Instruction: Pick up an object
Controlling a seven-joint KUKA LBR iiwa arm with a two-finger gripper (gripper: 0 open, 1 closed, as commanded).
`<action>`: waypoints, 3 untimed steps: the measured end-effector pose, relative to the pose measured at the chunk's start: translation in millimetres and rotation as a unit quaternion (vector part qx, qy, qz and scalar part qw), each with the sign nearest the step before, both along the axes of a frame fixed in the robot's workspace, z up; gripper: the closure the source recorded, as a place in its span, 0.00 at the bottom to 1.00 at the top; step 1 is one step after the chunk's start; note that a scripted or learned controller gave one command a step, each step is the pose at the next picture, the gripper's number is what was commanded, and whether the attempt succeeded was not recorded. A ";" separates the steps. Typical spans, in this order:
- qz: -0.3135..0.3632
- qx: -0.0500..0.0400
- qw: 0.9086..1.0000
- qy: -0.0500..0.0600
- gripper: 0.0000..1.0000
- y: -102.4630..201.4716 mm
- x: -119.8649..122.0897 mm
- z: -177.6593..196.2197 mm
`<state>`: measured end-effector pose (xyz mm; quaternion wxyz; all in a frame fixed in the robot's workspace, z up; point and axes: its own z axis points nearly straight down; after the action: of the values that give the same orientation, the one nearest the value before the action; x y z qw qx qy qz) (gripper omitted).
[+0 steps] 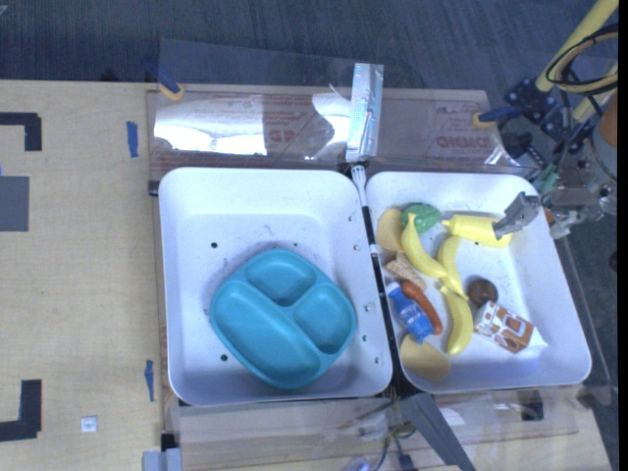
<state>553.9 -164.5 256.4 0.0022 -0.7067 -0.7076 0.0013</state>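
On your left, the left bin (186,263) holds a blue divided plate (283,314) lying flat. In the right bin (549,332) you have a heap along its left side: bananas (432,263), a green piece (424,216), an orange carrot (420,302) and a blue packet (407,314). A brown round piece (481,290) and a printed carton (504,328) lie nearer the middle. The pincer (512,219) sits at a yellow piece (475,230); you cannot tell its spread.

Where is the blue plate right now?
The blue plate lies in the left bin, toward its front, across the divider from the bananas in the right bin.
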 end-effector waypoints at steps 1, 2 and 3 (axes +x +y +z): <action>0.058 0.001 0.998 0.003 0.00 24.1 40.8 -103.1; 0.048 -0.001 0.999 -0.003 0.00 57.5 12.1 -162.5; 0.048 0.000 0.999 -0.001 1.00 57.6 11.7 -157.1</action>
<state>565.6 -106.9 99.3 0.0017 -0.6718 -0.7407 0.0009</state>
